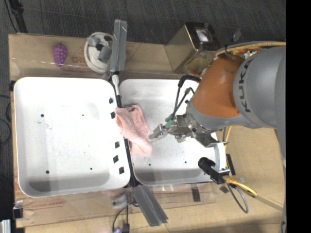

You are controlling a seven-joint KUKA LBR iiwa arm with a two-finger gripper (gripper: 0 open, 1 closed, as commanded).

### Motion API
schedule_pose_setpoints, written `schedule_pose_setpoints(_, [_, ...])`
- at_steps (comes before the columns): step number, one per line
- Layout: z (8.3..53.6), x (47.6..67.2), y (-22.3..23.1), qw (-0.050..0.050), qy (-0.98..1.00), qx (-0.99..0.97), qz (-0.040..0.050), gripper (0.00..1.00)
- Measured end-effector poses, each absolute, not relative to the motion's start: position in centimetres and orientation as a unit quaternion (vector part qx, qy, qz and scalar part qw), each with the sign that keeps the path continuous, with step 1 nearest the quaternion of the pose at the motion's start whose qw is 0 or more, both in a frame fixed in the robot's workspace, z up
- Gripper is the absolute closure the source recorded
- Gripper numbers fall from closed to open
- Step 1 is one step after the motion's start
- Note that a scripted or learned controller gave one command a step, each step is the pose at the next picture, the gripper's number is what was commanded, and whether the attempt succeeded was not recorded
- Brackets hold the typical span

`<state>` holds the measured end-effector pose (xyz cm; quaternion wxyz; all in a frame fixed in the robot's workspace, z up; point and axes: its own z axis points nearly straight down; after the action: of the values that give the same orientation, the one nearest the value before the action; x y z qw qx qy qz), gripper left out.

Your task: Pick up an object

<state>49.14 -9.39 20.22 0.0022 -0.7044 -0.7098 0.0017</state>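
- Nearest me, along the bench's [252, 178] near edge, I see a grey bar [149, 205] below the seam between the bins.
- From the right, my arm [243, 89] reaches over the right bin [165, 171].
- Its pincer [156, 132] sits low in that bin, tips right at the pink cloth's [133, 127] right edge; I cannot tell whether it is released or clenched.
- Crumpled and pale pink, the cloth lies against the right bin's left wall, beside the left bin [63, 130].
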Motion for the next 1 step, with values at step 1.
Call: schedule_pose_setpoints(1, [12.21,53.51,-10.69,0.003,-0.714,-0.701,0.0020,0.00])
